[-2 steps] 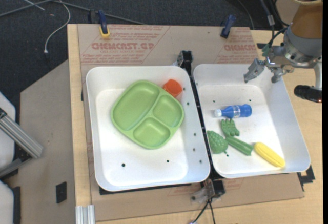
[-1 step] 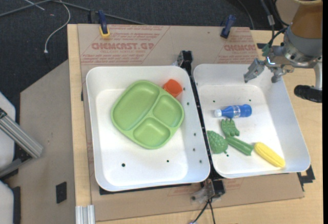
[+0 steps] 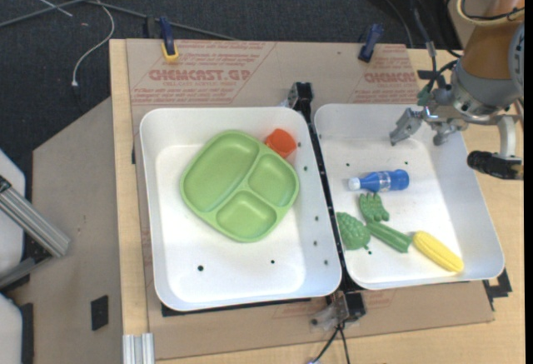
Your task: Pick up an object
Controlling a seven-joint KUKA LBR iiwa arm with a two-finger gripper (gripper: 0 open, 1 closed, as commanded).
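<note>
Two white bins are seen side by side on the bench. In the left bin (image 3: 166, 271) one green plate (image 3: 240, 185) with three compartments is placed, near the middle. One small orange object (image 3: 281, 141) is found just beside the plate's upper right edge, touching it or nearly so; it cannot be told which.

In the right bin (image 3: 475, 212) four objects are counted. One blue bottle (image 3: 381, 181) with a white cap is laid on its side near the middle of the bin. Below it, one green toy (image 3: 373, 207) and one more green toy (image 3: 353, 231) are placed close together; a green stalk (image 3: 391, 237) runs from them toward one yellow corn cob (image 3: 437, 251), which is laid near the lower right corner.

The gripper (image 3: 425, 127) is seen above the upper part of the right bin, well apart from the bottle and the other objects. Its two fingers (image 3: 403, 129) are spread apart, and nothing is held between them.

Two blue clamps (image 3: 169, 44) are fixed at the far edge of the bench board.
</note>
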